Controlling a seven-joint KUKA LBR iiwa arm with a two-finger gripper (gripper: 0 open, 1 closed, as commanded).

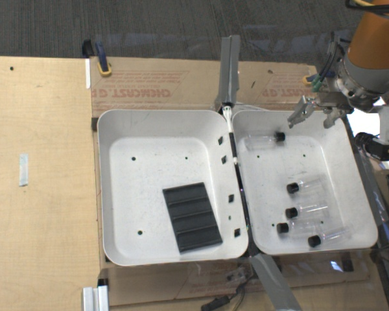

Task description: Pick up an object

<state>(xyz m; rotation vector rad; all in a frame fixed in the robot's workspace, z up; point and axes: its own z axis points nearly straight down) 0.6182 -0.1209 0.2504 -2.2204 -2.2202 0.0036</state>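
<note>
My gripper (pixel 316 116) hangs over the far edge of the right bin (pixel 350 173). It is open, with nothing between its fingers. Several clear vials with black caps lie in this bin. One vial (pixel 272 138) rests near the far wall, just left of and below the gripper. Others lie toward the near right corner, among them a vial (pixel 301 187), a vial (pixel 305 211) and a vial (pixel 324 238). In the left bin (pixel 117 173) a black ribbed rectangular block (pixel 192 216) lies flat near the front.
A grey post (pixel 229 70) stands behind the seam between the bins. Cardboard (pixel 155 89) lies under and behind the bins. A wooden bench top (pixel 39 173) spreads to the left. Cables (pixel 369 148) run along the right bin's right side.
</note>
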